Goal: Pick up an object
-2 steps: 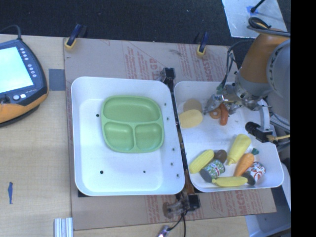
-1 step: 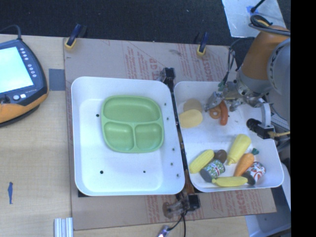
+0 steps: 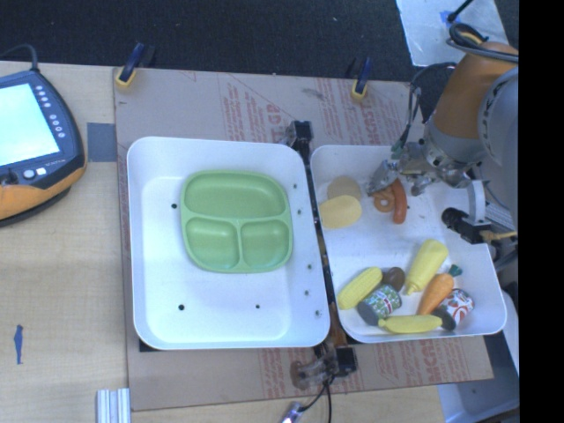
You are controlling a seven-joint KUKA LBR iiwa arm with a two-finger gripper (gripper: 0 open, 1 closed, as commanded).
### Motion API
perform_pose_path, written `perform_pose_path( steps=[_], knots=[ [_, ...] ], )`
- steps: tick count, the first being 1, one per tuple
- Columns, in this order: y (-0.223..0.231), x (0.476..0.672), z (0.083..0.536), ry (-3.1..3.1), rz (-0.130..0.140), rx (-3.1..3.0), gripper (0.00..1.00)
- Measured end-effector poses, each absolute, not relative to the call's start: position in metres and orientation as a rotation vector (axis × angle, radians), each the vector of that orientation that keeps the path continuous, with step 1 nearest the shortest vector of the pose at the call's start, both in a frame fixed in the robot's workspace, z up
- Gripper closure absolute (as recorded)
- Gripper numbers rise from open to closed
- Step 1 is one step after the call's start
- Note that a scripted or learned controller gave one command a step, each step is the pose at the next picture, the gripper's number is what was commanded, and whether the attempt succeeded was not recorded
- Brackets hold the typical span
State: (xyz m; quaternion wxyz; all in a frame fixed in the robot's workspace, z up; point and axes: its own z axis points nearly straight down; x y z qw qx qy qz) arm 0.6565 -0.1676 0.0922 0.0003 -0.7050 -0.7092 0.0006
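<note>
Clamped between the metal fingers of the gripper (image 3: 394,183), upper right of the frame: a glossy orange-red sausage-shaped toy (image 3: 396,200), hanging over the right bin (image 3: 493,276). Just left of it, two smooth pale-yellow rounded lumps (image 3: 340,210). Lower in the same shallow white bin, heaped together: ribbed yellow corn cobs (image 3: 426,265), a tapered orange carrot (image 3: 434,293), a small printed can (image 3: 380,304), a banana (image 3: 411,323). At frame centre-left, in the left bin (image 3: 150,298), a matte green three-compartment plate (image 3: 237,221) with rounded corners.
</note>
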Motion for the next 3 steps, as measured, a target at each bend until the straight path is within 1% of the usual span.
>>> perform_pose_path(
  steps=[1,2,3],
  knots=[
    [-0.168,0.65,0.092,-2.223,0.006,-2.214,0.0],
    [-0.17,0.65,0.104,-2.221,0.014,-2.21,1.0],
    [-0.133,0.585,0.136,-2.225,0.006,-2.215,1.0]
  ],
)
